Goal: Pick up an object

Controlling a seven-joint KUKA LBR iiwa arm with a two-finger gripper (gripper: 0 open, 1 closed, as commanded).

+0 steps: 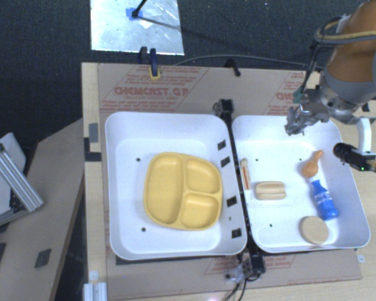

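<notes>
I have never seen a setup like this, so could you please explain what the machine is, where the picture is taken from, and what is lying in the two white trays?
The camera sits above a bench, looking down at a slant. The grey and orange shape at the upper right is a robot arm; its gripper hangs over the far edge of the right bin, with nothing visibly held. That bin contains a hot-dog bun, a thin orange stick, a tan drumstick-like toy, a blue bottle and a round tan disc. The left bin holds a yellow divided plate.
</notes>
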